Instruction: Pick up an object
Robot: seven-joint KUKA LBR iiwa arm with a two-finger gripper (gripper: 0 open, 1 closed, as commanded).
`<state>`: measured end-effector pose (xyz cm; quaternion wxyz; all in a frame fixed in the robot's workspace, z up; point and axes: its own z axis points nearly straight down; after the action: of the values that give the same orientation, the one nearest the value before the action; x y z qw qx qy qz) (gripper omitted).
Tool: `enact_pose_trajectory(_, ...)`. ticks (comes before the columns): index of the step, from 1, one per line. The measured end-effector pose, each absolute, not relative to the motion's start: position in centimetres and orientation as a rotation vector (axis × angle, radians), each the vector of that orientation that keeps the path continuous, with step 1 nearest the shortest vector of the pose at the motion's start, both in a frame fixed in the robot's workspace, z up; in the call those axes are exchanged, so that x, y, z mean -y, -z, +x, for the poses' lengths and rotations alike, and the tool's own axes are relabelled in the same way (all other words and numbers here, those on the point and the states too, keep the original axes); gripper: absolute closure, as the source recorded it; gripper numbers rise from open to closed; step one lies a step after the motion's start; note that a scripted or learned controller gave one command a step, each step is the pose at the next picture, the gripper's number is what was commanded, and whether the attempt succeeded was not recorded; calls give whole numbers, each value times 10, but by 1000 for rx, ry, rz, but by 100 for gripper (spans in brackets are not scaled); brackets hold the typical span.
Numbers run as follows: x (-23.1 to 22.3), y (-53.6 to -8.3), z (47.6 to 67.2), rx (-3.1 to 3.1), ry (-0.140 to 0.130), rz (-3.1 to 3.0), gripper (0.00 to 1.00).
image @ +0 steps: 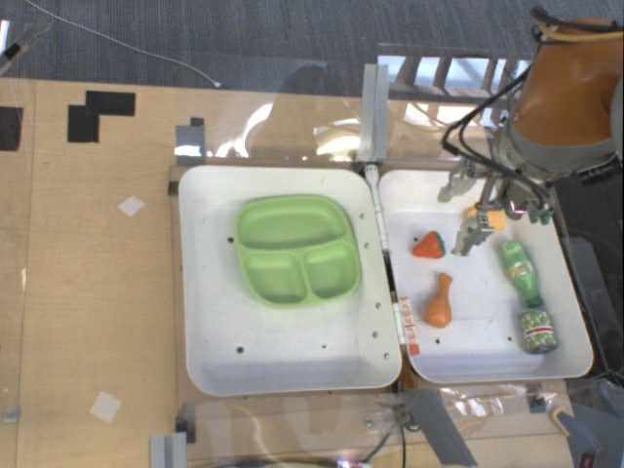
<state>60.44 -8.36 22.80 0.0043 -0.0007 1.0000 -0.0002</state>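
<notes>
Two white bins (205, 359); one green divided plate (295, 249); one green bottle (526, 295); two orange toys (439, 300).

Green tray (292, 252) matt plastic; bins (214, 359) smooth white; bench (88, 291) wood.

Tray (292, 249) in L bin (210, 359); bottle (520, 271), can (537, 331), 2 toys in R bin (487, 359).

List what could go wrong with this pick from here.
1. The tool hangs between the strawberry and the yellow block; it may descend on neither.
2. The green bottle lies on its side and could roll from a grasp.
3. The can sits near the bin wall, crowding an approach.
</notes>
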Motion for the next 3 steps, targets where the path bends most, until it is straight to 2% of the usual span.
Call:
enact_pose_trajectory(1,102,-131,593,-3097,-1,508,0)
enact_pose_trajectory(2,95,-90,602,-3124,0,156,0)
enact_pose_trajectory(3,94,-105,607,-3108,2,147,100)
